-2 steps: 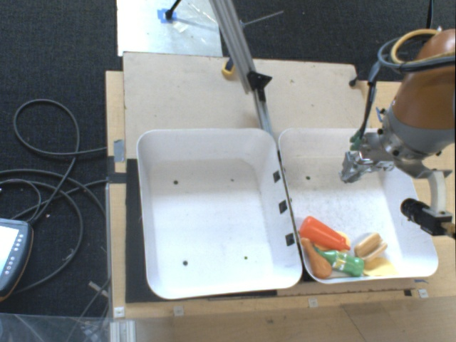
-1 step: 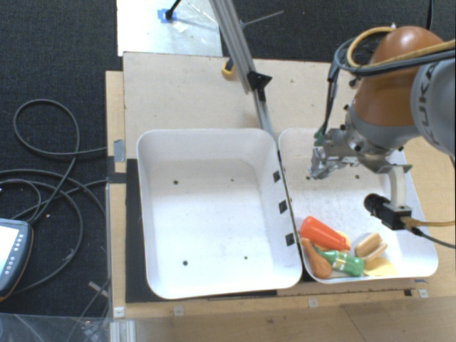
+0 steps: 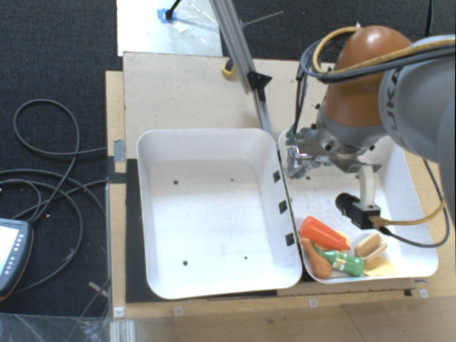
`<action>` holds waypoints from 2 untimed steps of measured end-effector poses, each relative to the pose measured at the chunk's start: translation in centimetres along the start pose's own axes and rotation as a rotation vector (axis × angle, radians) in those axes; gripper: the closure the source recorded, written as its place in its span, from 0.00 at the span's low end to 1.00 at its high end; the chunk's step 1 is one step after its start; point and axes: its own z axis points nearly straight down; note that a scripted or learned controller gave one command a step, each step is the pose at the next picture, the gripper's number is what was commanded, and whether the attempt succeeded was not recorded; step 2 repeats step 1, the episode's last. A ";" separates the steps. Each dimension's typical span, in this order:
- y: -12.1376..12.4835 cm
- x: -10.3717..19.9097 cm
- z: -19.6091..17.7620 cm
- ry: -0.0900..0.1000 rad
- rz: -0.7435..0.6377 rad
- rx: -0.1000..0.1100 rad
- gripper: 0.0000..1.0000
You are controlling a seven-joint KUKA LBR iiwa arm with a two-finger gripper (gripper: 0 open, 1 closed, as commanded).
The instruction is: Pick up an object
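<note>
Both bins (image 3: pixel 214 212) are white, the left one dotted with small dark specks. An orange carrot (image 3: pixel 324 231), a green bottle (image 3: pixel 343 261) and a tan bun (image 3: pixel 370 246) lie together. The tabletop (image 3: pixel 178 91) is pale beige, the arm (image 3: pixel 420 98) grey with an orange band (image 3: pixel 363 70)

Orange carrot (image 3: pixel 324 231), green bottle (image 3: pixel 343 261), hot-dog bun (image 3: pixel 370 246), orange piece (image 3: pixel 318 259) clustered at right bin's (image 3: pixel 420 212) near corner.

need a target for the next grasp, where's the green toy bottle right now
In the camera view the green bottle lies in the near corner of the right bin, just below the orange carrot-like toy and left of the hot dog bun.
</note>
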 end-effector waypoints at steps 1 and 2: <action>1.1 5.7 -0.4 0.001 -0.002 -0.002 1.00; 1.1 5.7 -0.4 0.001 -0.002 -0.002 1.00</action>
